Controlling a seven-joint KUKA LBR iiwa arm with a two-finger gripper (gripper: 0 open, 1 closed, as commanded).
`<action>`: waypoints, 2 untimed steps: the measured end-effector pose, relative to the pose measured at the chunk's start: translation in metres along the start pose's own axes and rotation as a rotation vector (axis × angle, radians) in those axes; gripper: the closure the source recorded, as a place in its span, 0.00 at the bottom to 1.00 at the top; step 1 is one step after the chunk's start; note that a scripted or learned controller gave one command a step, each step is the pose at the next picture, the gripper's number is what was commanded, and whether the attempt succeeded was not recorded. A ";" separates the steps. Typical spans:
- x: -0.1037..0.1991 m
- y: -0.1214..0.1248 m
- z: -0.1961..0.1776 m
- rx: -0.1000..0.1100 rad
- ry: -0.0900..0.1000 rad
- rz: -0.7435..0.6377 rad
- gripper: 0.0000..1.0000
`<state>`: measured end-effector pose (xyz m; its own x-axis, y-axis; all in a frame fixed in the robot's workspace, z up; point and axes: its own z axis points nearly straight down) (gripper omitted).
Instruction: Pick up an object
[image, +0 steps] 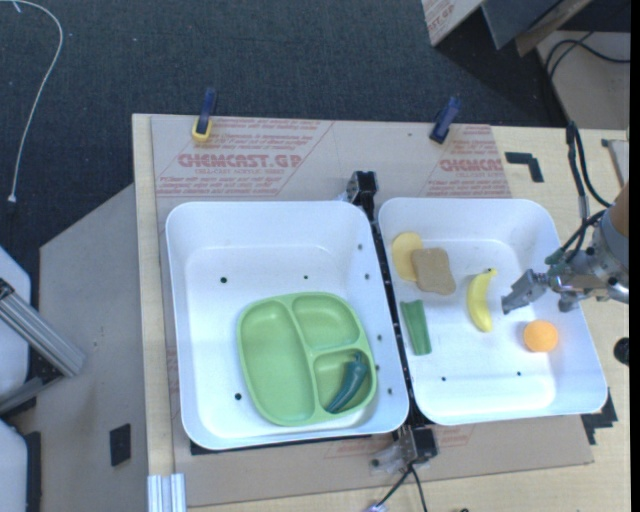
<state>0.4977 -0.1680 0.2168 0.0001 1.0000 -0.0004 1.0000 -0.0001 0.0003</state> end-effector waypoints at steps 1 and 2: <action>-0.010 -0.002 0.056 0.008 0.003 0.001 0.00; -0.004 -0.003 0.117 0.005 0.011 -0.005 0.00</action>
